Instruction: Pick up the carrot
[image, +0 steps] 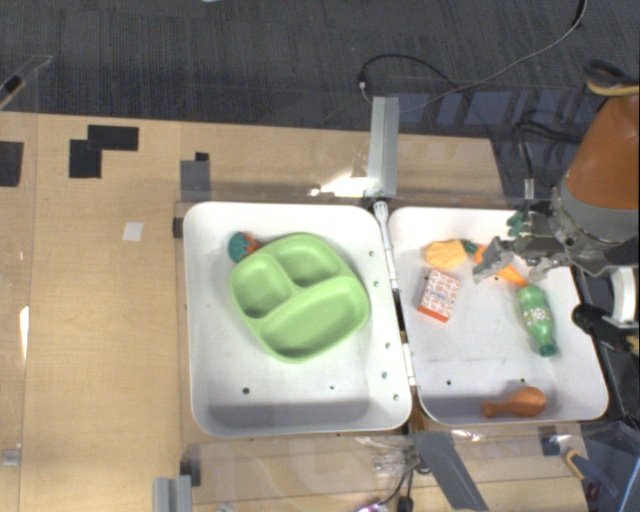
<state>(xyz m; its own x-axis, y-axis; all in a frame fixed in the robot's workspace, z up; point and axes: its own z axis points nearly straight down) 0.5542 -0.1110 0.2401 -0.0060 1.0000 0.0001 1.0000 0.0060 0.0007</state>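
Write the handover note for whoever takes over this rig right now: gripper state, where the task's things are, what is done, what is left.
Gripper: over the right bin's upper part, right at the carrot; a firm hold cannot be confirmed.
Carrot: right bin, between the orange-yellow item and the green bottle.
Also there: a small printed box and a brown drumstick-shaped toy. Left bin: green divided plate.
Done: approach.
Left: secure the carrot, lift.

The right bin (600, 400) is crowded far: a box (439, 295), a bottle (537, 320) and an orange piece (447, 254) ring the carrot (508, 272). Open floor lies mid-bin, toward the near wall, left of a drumstick (517, 402). In the left bin (205, 300), a green plate (299, 295) fills the middle, leaving its near strip free.
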